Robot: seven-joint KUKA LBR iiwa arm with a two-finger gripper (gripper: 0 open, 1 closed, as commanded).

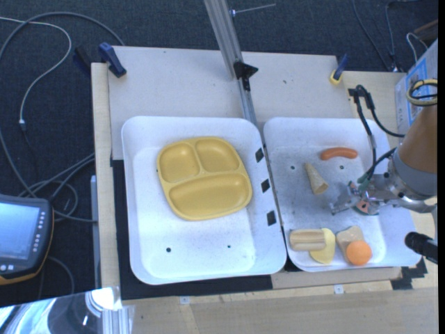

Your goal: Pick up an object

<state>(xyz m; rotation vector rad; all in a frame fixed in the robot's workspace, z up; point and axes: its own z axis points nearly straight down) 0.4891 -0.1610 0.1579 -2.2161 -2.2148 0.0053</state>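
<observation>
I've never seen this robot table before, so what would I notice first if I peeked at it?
Probably the big yellow divided plate, sitting alone in the left white bin. Next, the toy food in the right bin: a sausage near the far side, an orange ball at the near edge. The arm's gripper reaches in from the right, low over the bin floor between them.

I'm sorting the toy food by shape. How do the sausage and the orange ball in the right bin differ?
The sausage is long, thin and reddish-orange; the orange ball is round and brighter orange. The sausage lies alone near the bin's far side; the ball sits at the near edge, touching a tan block. The pincer hovers between them, nearer neither clearly. Both lie loose in the right bin.
</observation>
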